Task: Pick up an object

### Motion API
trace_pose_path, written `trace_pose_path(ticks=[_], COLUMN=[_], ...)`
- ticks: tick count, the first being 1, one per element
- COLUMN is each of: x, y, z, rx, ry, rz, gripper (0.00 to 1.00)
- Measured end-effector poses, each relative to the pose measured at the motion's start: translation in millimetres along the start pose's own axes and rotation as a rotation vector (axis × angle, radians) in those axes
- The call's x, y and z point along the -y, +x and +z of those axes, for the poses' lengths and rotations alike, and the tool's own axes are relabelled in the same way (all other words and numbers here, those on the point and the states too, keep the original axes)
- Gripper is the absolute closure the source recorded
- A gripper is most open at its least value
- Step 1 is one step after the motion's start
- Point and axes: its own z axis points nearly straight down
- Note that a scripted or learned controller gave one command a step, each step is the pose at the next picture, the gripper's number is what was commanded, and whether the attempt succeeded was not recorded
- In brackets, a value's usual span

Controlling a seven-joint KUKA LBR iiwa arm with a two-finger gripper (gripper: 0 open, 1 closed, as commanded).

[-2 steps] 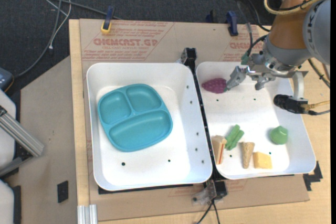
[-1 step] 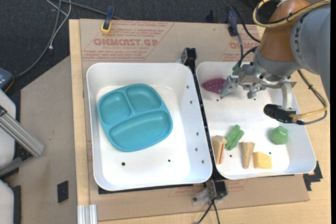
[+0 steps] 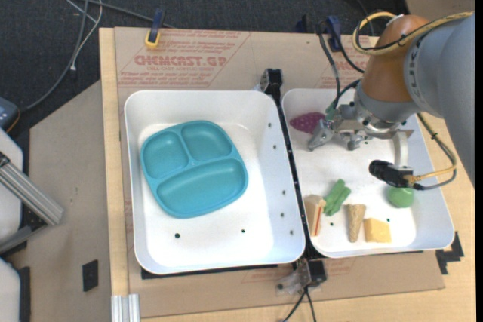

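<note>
Purple object (image 3: 307, 121) just beside claw (image 3: 334, 134); claw holds nothing visible.

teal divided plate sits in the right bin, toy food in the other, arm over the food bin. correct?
Not quite. The camera view shows the teal divided plate in the left bin, not the right. The toy food is in the right bin, and the arm's gripper is over that bin.
</note>
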Motion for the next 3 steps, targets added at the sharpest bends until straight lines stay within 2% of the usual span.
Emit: trace_pose_path(ticks=[1,3], x=[-2,-7], y=[0,10], z=[-14,-138], rx=[0.0,0.003], ry=[-0.006,-0.015], rz=[0.001,-0.002], gripper=[1.0,1.0])
